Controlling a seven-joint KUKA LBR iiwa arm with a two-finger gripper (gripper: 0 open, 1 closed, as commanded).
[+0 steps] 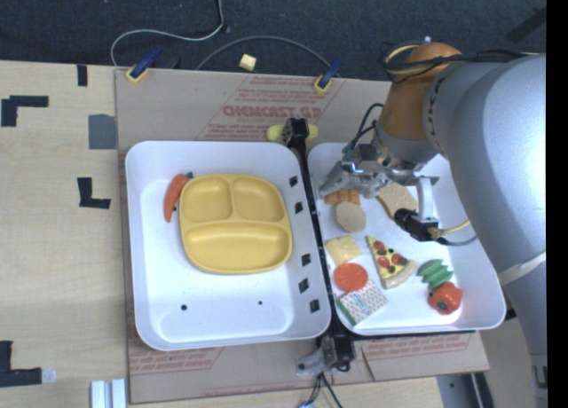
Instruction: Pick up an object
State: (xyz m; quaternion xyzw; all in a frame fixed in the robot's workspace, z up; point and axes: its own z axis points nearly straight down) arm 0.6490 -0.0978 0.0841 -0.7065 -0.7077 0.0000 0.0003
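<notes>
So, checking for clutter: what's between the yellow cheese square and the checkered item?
In the camera view, a red tomato slice lies between the yellow cheese square and the checkered item.

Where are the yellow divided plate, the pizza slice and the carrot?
yellow divided plate [236,223]: camera view, left bin, on the ridge between its compartments.
pizza slice [389,262]: camera view, right bin, middle of the topping face.
carrot [172,198]: camera view, left bin beside the plate, mid orange body.

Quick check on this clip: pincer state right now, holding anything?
Pincer: low over the right bin, near the toy food; open or closed cannot be told, and nothing is visibly held.
</notes>
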